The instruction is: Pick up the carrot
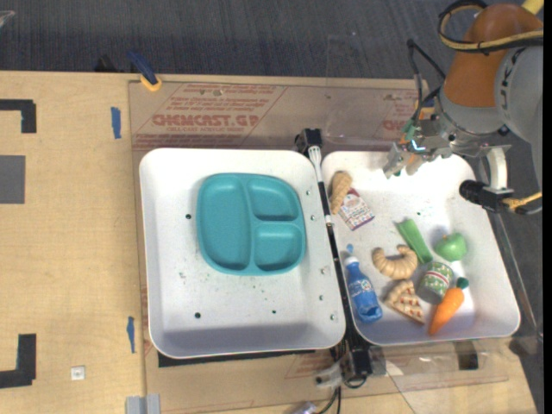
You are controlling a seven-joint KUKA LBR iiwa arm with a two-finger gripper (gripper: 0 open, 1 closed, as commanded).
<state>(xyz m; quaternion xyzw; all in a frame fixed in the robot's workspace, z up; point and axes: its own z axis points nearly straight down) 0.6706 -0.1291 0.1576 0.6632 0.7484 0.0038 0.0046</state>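
Orange toy carrot [446, 310], lower right of the frame, looks light, stiff and slick; grip mid-body across its width. Tool [404, 160] hangs upper right, state unclear.

— What do you have under the bins?

— You're looking at a pale wooden bench [69, 257] with black tape marks [21, 115] along its left edge, blue tape bits [116, 122], and dark grey carpeted floor [216, 15] beyond its far edge.
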